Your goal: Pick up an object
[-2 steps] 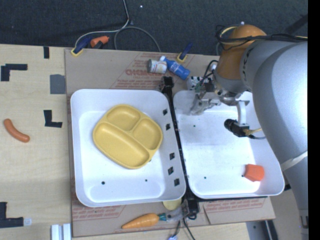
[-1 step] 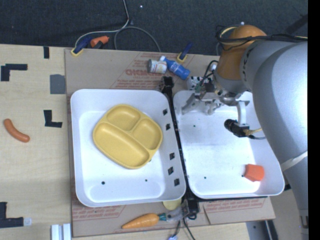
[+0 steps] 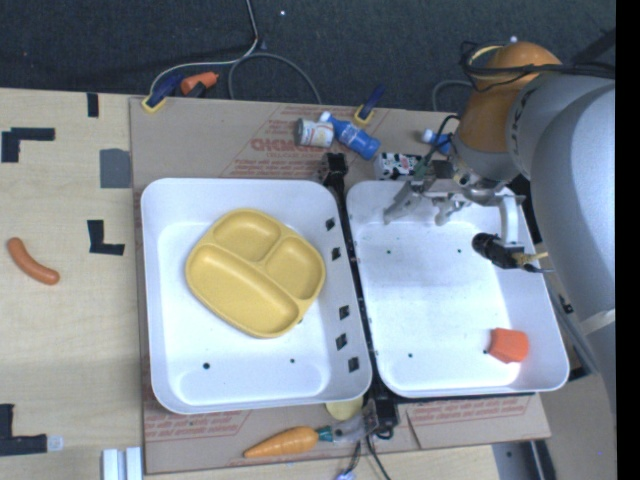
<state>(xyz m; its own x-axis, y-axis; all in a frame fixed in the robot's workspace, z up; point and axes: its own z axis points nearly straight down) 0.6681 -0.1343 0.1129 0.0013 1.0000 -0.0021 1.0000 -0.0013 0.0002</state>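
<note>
Right bin point(image 3: 440, 373): orange block point(image 3: 509, 345); left: yellow tray point(image 3: 256, 271).

A robotics lab: two white bins point(image 3: 160, 298) sit on a cardboard sheet point(image 3: 270, 143) clamped to the tabletop point(image 3: 60, 368), black tape marks point(image 3: 100, 238) left of the bins, cables point(image 3: 250, 28) trailing behind them.

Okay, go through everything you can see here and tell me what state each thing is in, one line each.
Yellow divided plate: flat in left bin, upright.
Orange block: resting in right bin, near corner, untouched.
Gripper: over right bin's far edge, holding nothing visible.
Toy carrot: lying outside bins.
Toy sausage: lying on bench.
</note>
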